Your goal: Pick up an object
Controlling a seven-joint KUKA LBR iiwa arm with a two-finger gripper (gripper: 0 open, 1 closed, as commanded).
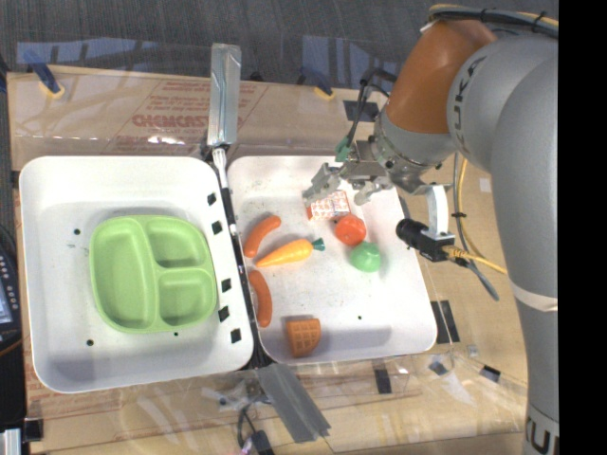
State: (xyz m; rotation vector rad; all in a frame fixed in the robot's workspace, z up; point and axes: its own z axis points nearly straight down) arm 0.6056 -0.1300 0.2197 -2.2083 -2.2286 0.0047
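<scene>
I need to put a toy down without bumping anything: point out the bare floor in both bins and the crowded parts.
Left white bin: bare floor rings the green divided plastic tray, widest along the top. Right white bin: bare patch at lower right, between the green ball and the orange waffle block. Crowded: the upper middle, where the gripper hangs above the red-and-white packet and orange-red tomato.
</scene>
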